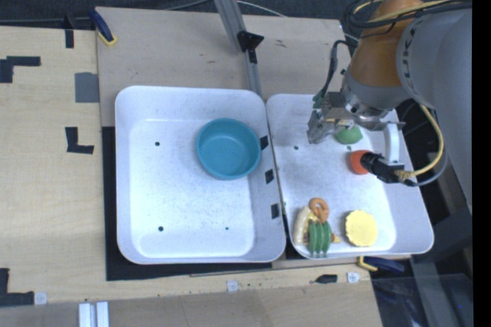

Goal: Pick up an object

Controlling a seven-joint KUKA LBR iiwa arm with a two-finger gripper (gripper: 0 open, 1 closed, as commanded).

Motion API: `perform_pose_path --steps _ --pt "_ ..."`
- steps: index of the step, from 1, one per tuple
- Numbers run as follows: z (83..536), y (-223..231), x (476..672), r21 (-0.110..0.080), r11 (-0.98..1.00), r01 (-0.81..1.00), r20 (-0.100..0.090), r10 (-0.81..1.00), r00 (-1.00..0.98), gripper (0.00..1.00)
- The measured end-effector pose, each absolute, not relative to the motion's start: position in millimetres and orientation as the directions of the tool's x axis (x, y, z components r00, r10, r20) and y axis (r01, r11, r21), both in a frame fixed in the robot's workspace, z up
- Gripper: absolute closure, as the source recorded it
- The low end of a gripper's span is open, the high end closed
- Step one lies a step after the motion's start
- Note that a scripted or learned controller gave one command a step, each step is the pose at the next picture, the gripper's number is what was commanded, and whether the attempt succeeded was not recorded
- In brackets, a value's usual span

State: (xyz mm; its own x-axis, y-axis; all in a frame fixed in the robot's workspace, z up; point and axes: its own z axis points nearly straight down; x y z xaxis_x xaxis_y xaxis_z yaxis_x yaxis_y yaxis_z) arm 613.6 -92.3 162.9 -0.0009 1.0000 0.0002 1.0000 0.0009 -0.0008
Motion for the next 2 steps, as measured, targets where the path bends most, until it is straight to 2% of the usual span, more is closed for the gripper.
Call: perform_pose_path --steps 2 --pt "261 -86 609.5 0.004 0.0 1.0 0.0 1.0 0.0 1.0"
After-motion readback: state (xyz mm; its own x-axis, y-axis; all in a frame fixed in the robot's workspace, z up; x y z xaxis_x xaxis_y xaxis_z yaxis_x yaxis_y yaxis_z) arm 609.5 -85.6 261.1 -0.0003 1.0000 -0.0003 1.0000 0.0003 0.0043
